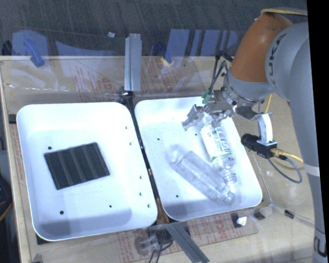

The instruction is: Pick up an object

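Reaching in over the right bin (155, 157), the end effector (207, 118) hangs above the labelled bottle (217, 144) near that bin's far right side, its grip impossible to tell, while a clear bottle (199, 176) lies just beside and a dark ribbed pad (76, 165) rests in the left bin (40, 211).

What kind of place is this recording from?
Most likely a robotics lab's bin-picking bench: two white bins, left and right, sit side by side on a wooden board under a grey-and-orange arm, with plastic bottles as test objects.
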Available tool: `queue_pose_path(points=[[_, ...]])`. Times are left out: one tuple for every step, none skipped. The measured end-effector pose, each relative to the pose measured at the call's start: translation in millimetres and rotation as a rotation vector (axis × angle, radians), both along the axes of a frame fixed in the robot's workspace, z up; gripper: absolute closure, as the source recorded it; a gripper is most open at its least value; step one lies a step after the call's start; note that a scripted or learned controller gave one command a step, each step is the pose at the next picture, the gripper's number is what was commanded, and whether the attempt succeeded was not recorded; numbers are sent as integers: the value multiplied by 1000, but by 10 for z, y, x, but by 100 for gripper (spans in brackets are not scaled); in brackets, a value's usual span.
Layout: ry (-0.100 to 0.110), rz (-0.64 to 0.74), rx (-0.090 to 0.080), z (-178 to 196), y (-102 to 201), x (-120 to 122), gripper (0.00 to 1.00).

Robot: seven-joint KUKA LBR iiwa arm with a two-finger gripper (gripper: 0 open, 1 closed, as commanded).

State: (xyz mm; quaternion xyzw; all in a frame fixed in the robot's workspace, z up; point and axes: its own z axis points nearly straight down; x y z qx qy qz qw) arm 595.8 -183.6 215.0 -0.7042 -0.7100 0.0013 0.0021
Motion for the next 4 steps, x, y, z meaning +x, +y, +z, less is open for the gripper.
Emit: queue_pose_path(points=[[1,-64,0,-218,-249,0,0],[-1,-47,0,-332,-204,-58,0],[-1,-19,-1,-550,-26,-340,0],[-4,24,-1,-705,-195,-227,0]])
